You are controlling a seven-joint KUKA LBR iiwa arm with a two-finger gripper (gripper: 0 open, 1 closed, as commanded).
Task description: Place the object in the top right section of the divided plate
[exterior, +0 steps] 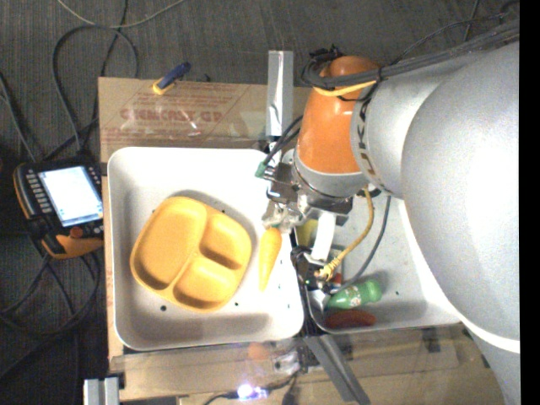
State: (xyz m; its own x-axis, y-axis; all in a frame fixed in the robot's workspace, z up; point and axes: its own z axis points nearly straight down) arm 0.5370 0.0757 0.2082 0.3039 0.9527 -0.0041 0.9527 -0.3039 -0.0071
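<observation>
Left bin (118, 226): holds a yellow divided plate (192, 251) with three compartments, lying flat near the bin's centre. A carrot-shaped orange object (269, 256) lies on the bin floor just beside the plate's right edge, long axis running near to far, not in any compartment.

Gripper (278, 215): positioned over the far end of the carrot, below the orange wrist band (333, 133). Whether the jaws are spread or pressed together cannot be told; contact with the carrot is unclear.

Right bin (396, 310): a green item (356, 294) and a red item (348, 318) lie near its near-left corner.

Left of the surface: a handheld pendant (63, 197) with a lit screen.
</observation>
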